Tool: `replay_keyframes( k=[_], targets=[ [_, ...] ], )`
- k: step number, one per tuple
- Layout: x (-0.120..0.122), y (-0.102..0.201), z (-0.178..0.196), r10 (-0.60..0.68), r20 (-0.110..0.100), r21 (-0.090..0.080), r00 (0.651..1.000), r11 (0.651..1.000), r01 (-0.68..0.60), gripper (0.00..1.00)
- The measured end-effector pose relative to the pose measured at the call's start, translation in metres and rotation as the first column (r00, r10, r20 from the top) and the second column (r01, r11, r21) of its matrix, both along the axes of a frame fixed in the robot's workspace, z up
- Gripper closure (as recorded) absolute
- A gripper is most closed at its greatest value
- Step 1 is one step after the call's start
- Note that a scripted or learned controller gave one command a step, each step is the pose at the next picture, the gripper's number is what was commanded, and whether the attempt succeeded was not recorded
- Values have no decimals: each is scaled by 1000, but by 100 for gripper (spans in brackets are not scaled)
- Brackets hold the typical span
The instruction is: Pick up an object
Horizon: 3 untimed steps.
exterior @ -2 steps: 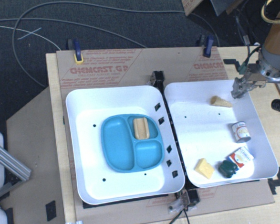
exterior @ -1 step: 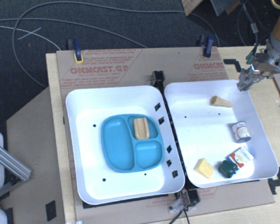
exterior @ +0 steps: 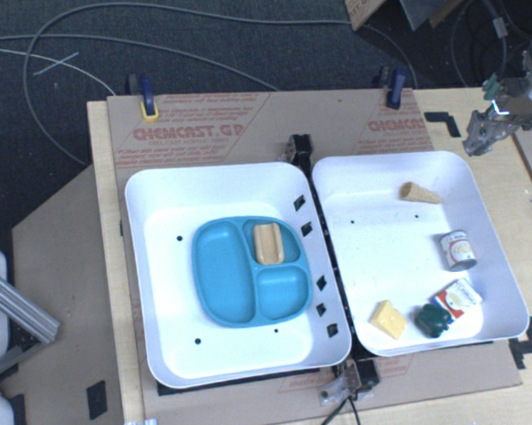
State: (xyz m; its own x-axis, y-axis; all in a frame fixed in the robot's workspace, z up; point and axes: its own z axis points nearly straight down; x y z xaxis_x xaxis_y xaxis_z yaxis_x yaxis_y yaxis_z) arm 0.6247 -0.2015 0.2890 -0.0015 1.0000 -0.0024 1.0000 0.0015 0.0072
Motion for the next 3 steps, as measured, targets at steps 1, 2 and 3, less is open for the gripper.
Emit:
replay_keyframes(
  k=[1,2,3],
  targets=[
    [-24,56,-3,3,-10,5,1000,1000,-3,100],
    [-36,102,-4,3,-9,5,1000,1000,-3,100],
    [-62,152,-7,4,-11,5,1000,1000,-3,100]
  ],
)
